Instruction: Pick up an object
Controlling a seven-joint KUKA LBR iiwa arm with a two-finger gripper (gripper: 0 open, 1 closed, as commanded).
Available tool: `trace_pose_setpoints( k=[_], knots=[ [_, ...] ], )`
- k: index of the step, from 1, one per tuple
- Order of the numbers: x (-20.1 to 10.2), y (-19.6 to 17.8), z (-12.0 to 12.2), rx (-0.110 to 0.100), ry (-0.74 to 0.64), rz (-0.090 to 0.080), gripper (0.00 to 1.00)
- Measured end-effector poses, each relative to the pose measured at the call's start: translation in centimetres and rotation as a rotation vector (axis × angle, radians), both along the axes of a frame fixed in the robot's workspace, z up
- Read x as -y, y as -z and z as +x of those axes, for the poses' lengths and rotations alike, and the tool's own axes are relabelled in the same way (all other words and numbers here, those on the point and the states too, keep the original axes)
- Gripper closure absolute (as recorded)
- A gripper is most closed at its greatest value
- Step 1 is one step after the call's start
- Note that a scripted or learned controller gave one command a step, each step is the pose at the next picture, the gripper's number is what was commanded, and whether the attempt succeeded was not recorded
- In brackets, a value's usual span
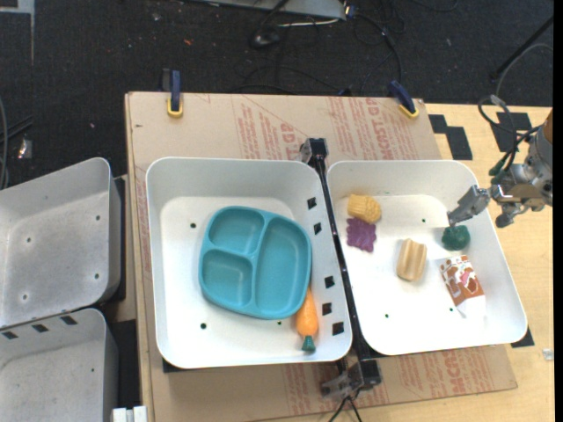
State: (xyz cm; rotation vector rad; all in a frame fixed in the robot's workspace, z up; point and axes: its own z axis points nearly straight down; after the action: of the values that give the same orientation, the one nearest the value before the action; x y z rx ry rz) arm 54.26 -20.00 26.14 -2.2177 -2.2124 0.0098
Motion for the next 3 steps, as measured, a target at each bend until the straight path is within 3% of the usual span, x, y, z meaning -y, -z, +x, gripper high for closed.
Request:
trace_pose_setpoints(
  k=[1,3],
  knots=[
    [-0.1,-0.6,0.2,0.011,-0.003,-0.002,0.0],
    [-0.7,12.0,1.1,0.006,-0.003,-0.001,0.0]
  ],
)
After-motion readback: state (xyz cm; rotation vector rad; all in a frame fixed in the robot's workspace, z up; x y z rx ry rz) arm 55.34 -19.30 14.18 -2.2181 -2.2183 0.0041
